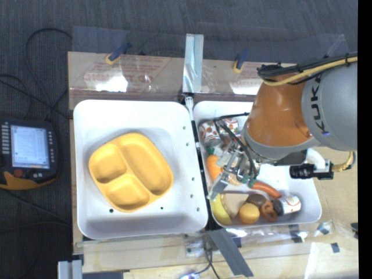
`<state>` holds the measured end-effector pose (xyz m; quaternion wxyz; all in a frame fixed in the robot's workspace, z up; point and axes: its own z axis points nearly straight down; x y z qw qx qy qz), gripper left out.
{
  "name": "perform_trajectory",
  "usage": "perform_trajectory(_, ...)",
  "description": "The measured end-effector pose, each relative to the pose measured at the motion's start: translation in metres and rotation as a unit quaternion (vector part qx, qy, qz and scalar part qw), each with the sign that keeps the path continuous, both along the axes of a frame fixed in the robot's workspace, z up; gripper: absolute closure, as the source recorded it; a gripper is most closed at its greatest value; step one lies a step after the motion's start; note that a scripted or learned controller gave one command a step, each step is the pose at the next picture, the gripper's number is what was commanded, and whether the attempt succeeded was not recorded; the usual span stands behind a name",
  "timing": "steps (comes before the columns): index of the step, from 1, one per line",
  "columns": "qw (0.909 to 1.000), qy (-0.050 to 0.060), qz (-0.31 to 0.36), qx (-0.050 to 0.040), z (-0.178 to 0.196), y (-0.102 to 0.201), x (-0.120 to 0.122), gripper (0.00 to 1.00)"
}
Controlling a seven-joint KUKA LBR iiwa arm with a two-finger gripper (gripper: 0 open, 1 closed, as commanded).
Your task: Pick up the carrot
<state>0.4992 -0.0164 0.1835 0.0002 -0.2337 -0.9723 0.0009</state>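
1. The grey arm (325, 106) enters from 3 o'clock, and its orange band (278, 118) hangs over the right bin (311, 211).
2. The gripper (231, 166) sits low in the left half of that bin, pointing toward 8 o'clock; whether its metal parts are apart or together cannot be told — cables and hardware clutter that spot.
3. The carrot (214, 167) lies against the bin's left wall, just at the gripper's 9 o'clock side and partly hidden by it. Whether the two touch is unclear, and nothing shows it clamped.
4. At 5 o'clock from the gripper lies a red-orange, pepper-like piece (266, 188) with a green tip.
5. Along the bin's near edge, from left to right — a banana (220, 211), a brown round thing (254, 200), a yellow-orange fruit (249, 214), a dark red item (269, 209) and a small can (290, 203).
6. A printed can (210, 133) rests at the gripper's 11 o'clock, toward the bin's far left corner.
7. The left bin (93, 115) holds a yellow divided tray (130, 170), turned at a slant.
8. A pendant (27, 150) with a lit screen lies on the floor at 9 o'clock, well apart from the bench.
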Motion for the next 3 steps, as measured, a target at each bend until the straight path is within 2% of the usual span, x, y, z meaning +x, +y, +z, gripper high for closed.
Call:
perform_trajectory(1,0.9998,0.0,0.022,0.0001,0.0,0.019,0.026,0.0)
perform_trajectory(2,0.9997,0.0,-0.025,0.0005,0.0,-0.016,-0.016,0.0)
perform_trajectory(3,1.0,-0.001,-0.008,0.0007,0.0,-0.014,0.035,0.0)
